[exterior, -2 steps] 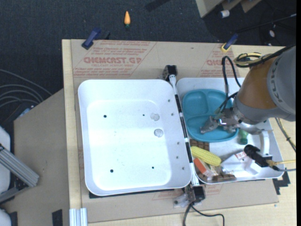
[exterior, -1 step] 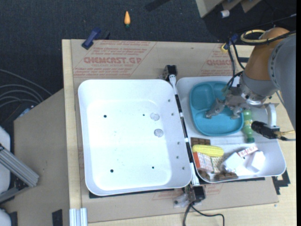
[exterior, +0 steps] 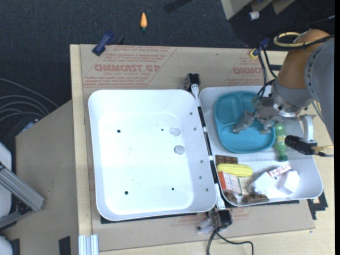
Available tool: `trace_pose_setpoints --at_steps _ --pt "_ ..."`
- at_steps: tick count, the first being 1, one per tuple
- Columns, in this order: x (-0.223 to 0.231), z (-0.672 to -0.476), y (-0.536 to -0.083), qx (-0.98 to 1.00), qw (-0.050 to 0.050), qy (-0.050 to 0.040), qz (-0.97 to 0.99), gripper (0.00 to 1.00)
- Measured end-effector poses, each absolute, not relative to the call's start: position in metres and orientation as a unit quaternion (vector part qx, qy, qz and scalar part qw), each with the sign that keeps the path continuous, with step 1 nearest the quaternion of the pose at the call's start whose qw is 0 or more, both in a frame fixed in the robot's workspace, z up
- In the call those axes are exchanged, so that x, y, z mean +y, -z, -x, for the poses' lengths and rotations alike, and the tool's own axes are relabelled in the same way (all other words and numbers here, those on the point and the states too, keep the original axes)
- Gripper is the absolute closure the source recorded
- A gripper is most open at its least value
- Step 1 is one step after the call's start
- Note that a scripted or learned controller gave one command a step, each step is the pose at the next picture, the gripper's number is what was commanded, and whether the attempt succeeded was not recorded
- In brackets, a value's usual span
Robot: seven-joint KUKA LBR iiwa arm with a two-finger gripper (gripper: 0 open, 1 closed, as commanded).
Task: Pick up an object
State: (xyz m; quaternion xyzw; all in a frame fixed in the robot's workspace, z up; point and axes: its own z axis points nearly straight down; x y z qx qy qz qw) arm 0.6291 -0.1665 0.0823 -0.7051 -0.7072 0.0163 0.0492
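Camera view, nearest me: below the gripper [exterior: 254, 118] I see a jumble of packets [exterior: 249, 182] I can't sort out, a corn cob [exterior: 235, 169] among them. Gripper's fingers are spread, over the blue dish [exterior: 234, 116]. Beyond it, the arm [exterior: 297, 73] leans in from the right.
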Motion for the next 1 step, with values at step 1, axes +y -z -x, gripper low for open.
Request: trace_pose_setpoints --at_steps 1 --pt "-0.1725 -0.6459 -0.0854 -0.707 0.054 -0.0136 0.705 0.00"
